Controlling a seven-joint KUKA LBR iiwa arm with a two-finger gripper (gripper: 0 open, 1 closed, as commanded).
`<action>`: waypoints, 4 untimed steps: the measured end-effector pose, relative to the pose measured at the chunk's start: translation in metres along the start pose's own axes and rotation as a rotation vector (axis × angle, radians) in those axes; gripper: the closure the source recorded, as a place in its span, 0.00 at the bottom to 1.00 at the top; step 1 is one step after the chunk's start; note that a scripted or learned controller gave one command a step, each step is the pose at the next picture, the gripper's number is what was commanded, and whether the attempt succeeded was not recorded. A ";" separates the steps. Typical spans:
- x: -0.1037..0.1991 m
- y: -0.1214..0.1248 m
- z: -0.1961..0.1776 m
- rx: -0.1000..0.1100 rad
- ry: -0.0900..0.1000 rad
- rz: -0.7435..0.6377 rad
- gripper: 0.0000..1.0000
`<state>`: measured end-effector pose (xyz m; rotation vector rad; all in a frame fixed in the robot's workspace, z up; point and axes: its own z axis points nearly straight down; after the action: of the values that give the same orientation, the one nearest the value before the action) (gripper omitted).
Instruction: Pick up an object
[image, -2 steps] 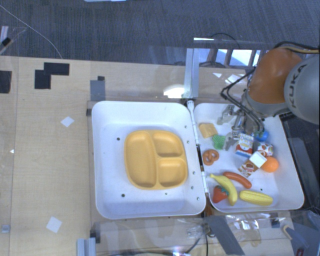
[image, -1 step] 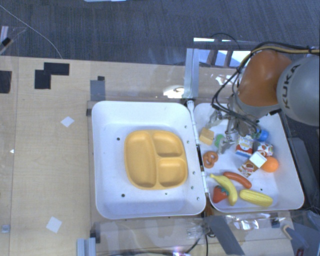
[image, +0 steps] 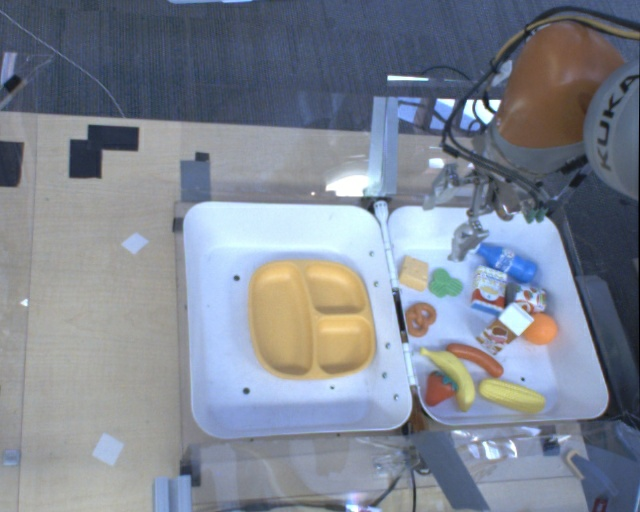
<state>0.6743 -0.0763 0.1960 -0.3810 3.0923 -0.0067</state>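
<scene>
My gripper (image: 468, 238) hangs over the back of the right bin (image: 580, 400), below the orange band of the arm. It sits just left of a blue bottle (image: 507, 262) and above a green toy piece (image: 446, 284); I see nothing held in it. Close by lie a yellow cheese block (image: 414, 272), a pretzel (image: 420, 318), a red and white carton (image: 489, 290), a second small carton (image: 514, 321) and an orange (image: 541, 329). Toward the front are a red sausage (image: 474, 357), a banana (image: 452, 375), a strawberry (image: 439, 389) and a long yellow piece (image: 512, 396).
The left bin (image: 215, 300) holds a yellow divided tray (image: 310, 318) in its middle. A metal post (image: 384, 150) stands behind the wall between the two bins. Cables loop around the arm's wrist at the upper right.
</scene>
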 end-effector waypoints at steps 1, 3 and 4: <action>0.027 -0.088 0.008 0.000 0.014 0.057 0.00; 0.085 -0.060 0.084 -0.006 0.020 0.158 0.00; 0.104 -0.108 0.061 0.002 0.015 0.596 0.00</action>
<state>0.6011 -0.2063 0.1329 0.5462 3.0822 -0.0011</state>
